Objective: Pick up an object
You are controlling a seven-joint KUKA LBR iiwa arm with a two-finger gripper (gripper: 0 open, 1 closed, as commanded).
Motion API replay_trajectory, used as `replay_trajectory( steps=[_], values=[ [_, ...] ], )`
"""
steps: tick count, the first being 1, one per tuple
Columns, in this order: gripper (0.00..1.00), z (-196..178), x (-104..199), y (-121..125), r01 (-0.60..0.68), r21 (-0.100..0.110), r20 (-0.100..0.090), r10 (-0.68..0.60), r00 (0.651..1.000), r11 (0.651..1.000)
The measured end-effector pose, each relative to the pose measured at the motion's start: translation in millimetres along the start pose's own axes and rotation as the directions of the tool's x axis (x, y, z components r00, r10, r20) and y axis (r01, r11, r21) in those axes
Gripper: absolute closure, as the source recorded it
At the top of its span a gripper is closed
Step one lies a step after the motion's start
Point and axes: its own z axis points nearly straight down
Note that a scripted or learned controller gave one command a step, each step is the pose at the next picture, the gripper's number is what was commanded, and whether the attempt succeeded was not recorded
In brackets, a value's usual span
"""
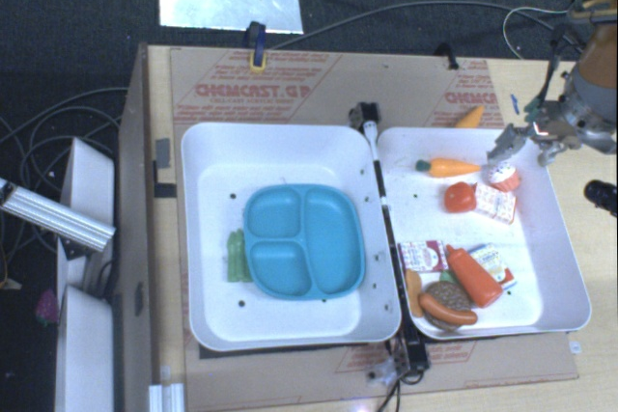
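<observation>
— Where is the claw point(504, 150) now?

— It hangs over the right bin point(570, 275), near its far rim, at about one o'clock from the middle of that bin. The arm point(591, 82) comes in from the three o'clock side of the worktop point(290, 77).

— Is it open or closed?

— I cannot tell. The tip is small and a little blurred, and it lies over the white things under it.

— What is nearest to it?

— A small white and red packet point(498, 202) and a red tomato point(461, 197) lie just beside it, toward six and seven o'clock from the tip. The carrot point(452, 168) lies toward nine o'clock from the tip, with its long axis running from nine to three o'clock, the green end pointing away from the claw.

— So which thing would you judge it goes for?

— I think the packet or the tomato, because they are almost under the tip. For the carrot the claw would need to travel toward nine o'clock and close across its thin body.

— And the rest?

— A ketchup bottle point(475, 276) and a burger point(447, 302) lie at the near side of this bin, well apart from the claw. The blue plate point(301, 241) sits in the left bin point(217, 159).
</observation>
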Motion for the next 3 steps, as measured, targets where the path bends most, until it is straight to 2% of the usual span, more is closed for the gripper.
replay_trajectory(
  steps=[1,2,3],
  values=[
    [0.0,53,40,-5,0.001,0.001,-0.001,-0.001,1.0,1.0],
    [0.0,138,61,-14,0.002,-0.001,0.0,-0.002,1.0,1.0],
    [1.0,128,60,-14,0.002,-0.002,0.0,-0.002,1.0,1.0]
  ],
)
